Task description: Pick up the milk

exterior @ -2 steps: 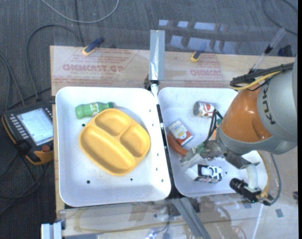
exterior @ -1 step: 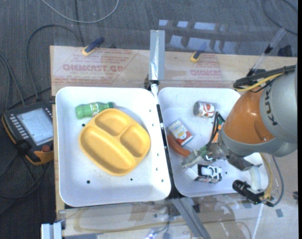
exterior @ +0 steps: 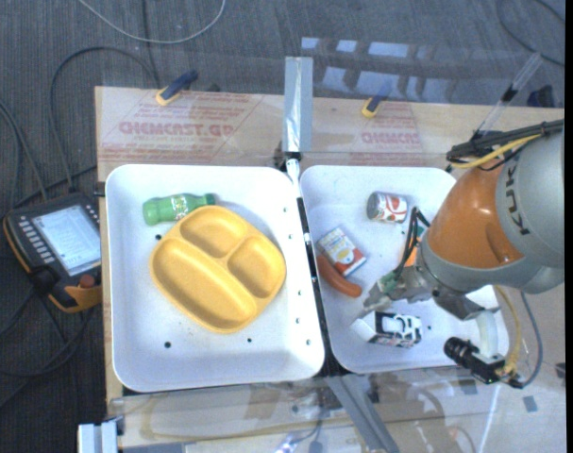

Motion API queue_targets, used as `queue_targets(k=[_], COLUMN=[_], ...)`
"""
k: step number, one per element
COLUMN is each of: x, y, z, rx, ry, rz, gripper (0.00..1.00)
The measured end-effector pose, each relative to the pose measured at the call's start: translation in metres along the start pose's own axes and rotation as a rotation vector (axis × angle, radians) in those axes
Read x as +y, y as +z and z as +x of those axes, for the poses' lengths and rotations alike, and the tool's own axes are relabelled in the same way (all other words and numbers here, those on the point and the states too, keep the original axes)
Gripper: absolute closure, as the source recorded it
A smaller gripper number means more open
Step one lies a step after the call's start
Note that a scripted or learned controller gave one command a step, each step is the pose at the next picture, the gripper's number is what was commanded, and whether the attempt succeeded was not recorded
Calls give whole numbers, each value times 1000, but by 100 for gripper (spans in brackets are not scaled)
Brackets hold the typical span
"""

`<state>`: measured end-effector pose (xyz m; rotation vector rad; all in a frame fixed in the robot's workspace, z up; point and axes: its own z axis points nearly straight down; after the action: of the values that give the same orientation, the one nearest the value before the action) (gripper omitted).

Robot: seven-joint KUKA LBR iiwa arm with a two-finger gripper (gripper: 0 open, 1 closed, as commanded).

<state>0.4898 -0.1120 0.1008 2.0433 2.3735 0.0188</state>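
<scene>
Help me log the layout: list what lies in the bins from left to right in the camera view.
Green bottle → yellow tray → orange carrot → milk carton. The snack box, the can and the gripper overlap these in the order, so I leave them out.

Even bright overhead light, soft shadows, slight blur throughout

We see two bins side by side on the worktop [exterior: 173,130]. In the left bin [exterior: 135,347] a bottle [exterior: 176,207] lies behind a sectioned tray [exterior: 218,267]. In the right bin [exterior: 338,192], a can [exterior: 388,207] lies behind a small carton [exterior: 340,249], with the milk [exterior: 392,329] nearest the front, under the pincer [exterior: 388,291].
</scene>
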Motion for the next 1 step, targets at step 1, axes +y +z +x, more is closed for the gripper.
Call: queue_targets(k=[1], x=[0], y=[0], z=[0], rx=[0], ry=[0], rz=[0], gripper=[0])
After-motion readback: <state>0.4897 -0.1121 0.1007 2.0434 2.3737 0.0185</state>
